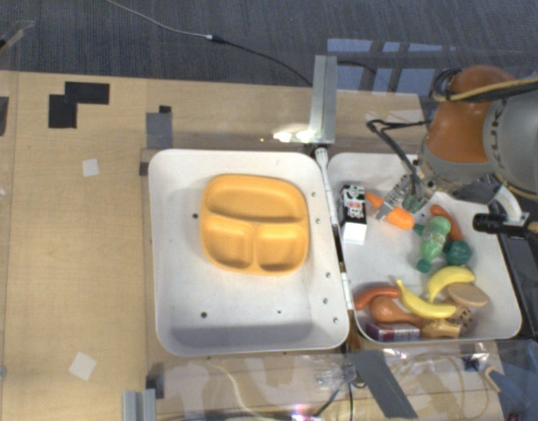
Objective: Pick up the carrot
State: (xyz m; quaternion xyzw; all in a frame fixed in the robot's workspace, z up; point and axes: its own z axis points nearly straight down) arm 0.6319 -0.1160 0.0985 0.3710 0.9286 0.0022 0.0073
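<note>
Carrot (400,218) is seen at the jaws' (407,202) tips in the right bin (505,318); jaw state cannot be told. Green toy (433,241) is crowded just right of carrot, bananas (435,292) lie below it, black-white box (353,205) left. Yellow divided tray (254,224) is left further off. Tan wooden surface (67,261) is seen beyond.

Looks like a robotics lab setup, not anybody's kitchen: a plywood bench (67,261) with black marker shapes (75,102) at the upper left, metal brackets (325,95) bolted around two white bins (176,323), and a loose cable (251,49) trailing over grey carpet (207,7) along the top. The right-hand bin holds plastic toy food (435,292), and a grey-and-orange industrial arm (479,130) comes in from the right.
</note>
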